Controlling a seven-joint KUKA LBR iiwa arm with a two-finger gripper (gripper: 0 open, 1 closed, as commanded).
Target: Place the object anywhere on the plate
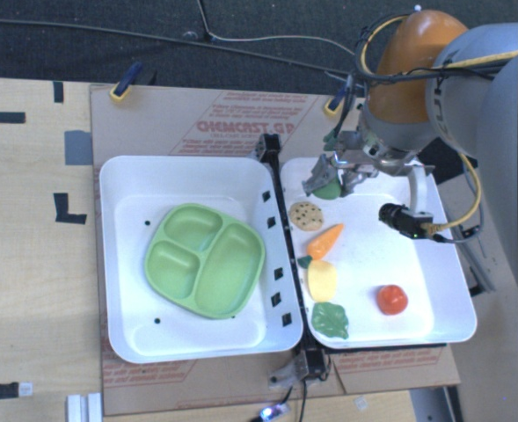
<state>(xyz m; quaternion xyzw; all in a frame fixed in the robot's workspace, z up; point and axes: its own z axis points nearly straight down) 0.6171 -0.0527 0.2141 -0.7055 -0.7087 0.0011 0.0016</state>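
Two shallow white bins sit side by side on the tabletop (30,236), and the split looks deliberate: one keeps the loose items together for picking, the other gives a clear place to put them down. Nearest the camera in the right bin (452,323) lies a green leafy piece (329,320), with a red tomato (392,299) off to its right. Just beyond the leafy piece come a yellow lemon-like piece (322,280), then an orange carrot (326,240) lying at a slant, then a round cookie (306,215). These four run in a loose line along the bin's left wall, close to the divider.

In the left bin (118,183) a green plate (206,258) with three compartments rests flat near the middle, nothing on it, so the task seems not yet done.

Farthest back, the hand (333,181) hangs over the far end of the right bin, just beyond the cookie. A small green object (327,188) shows at its tips, probably the thing meant for the plate. Whether the hand is closed on it or merely above it, I cannot tell. If held, it needs carrying left across the divider.
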